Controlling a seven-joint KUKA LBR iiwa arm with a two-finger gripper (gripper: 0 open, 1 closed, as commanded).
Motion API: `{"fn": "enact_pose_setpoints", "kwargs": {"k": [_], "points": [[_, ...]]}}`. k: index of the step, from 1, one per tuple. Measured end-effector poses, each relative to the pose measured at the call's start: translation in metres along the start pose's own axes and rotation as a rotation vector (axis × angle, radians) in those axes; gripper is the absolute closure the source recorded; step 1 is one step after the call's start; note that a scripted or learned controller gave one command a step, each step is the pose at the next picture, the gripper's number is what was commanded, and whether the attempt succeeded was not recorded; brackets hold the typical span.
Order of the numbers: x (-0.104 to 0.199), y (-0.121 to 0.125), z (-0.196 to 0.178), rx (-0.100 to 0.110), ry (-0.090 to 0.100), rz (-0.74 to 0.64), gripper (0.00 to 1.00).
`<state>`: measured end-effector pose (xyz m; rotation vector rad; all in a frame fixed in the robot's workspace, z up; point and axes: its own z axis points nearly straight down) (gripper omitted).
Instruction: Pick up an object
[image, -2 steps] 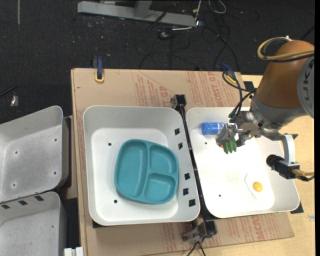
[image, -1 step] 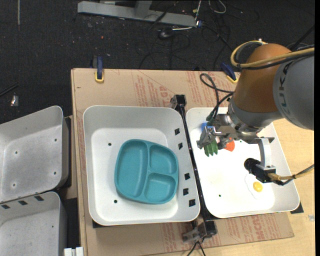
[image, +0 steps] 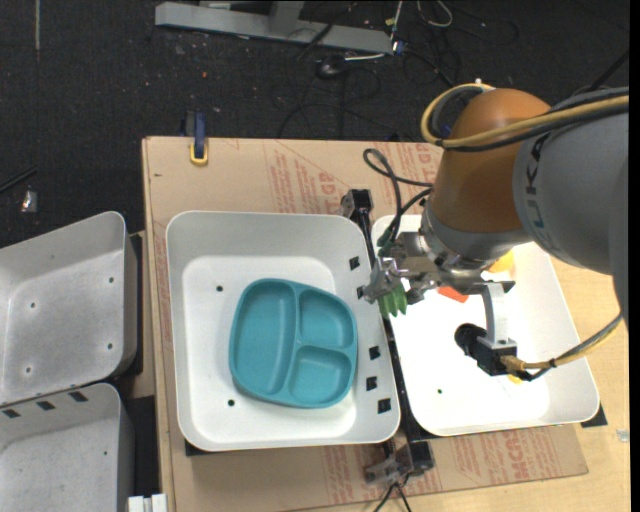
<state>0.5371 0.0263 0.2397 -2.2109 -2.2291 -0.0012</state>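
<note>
**Tool at a green object by the bin wall, pick not yet shown**

A small green object (image: 394, 301) lies at the left edge of the right bin (image: 520, 410), close against the wall that divides it from its neighbour. It is the likeliest target, since the tool (image: 392, 282) sits directly over it, with the green showing just beneath the metal of the tool. From this slanted view I cannot tell whether the tool is clenched, released, or already has the green object in its hold. The wrist hides the contact.

Just to the right, an orange piece (image: 453, 294) peeks out from under the arm (image: 490, 170), and a yellow thing (image: 502, 262) shows near it at the wrist's far side. Both are mostly covered, so their shapes are unclear.

The left bin (image: 200, 300) holds a teal divided plate (image: 293, 343), lying flat near its middle and well apart from the tool. Both bins rest on the cardboard-covered desk (image: 250, 170).

As a judgement of progress, the approach looks done, with the tool placed at a candidate object. What remains is a confirmed grip and a lift clear of the bin floor. Neither can be read from this picture. The nearness of the bin wall could make the grasp awkward.
</note>
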Motion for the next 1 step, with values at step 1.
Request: {"fn": "enact_pose_setpoints", "kwargs": {"k": [1], "points": [[0.0462,-0.0064,0.0103,0.001,-0.001,0.001,1.00]]}}
